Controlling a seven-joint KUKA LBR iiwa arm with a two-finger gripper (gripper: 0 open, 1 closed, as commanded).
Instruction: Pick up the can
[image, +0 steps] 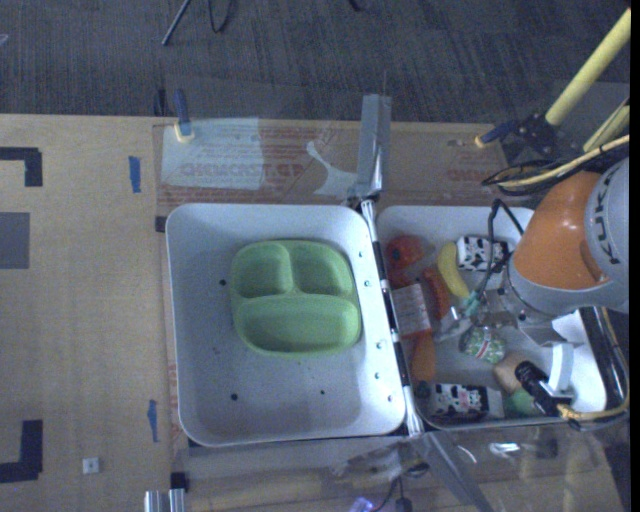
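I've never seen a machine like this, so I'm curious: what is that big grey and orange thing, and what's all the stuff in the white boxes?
That grey and orange thing is a robot arm. It reaches in from the right, and one camera looks down on it from above. Below it sit two shallow white bins. The left bin holds a green plate with three sections. The right bin is crowded with small toys and food packages, such as a yellow banana and a black-and-white carton. The arm leans over that pile. Its job is to pick up a can, but its pincer is hidden in the clutter, so I can't tell whether it holds anything.
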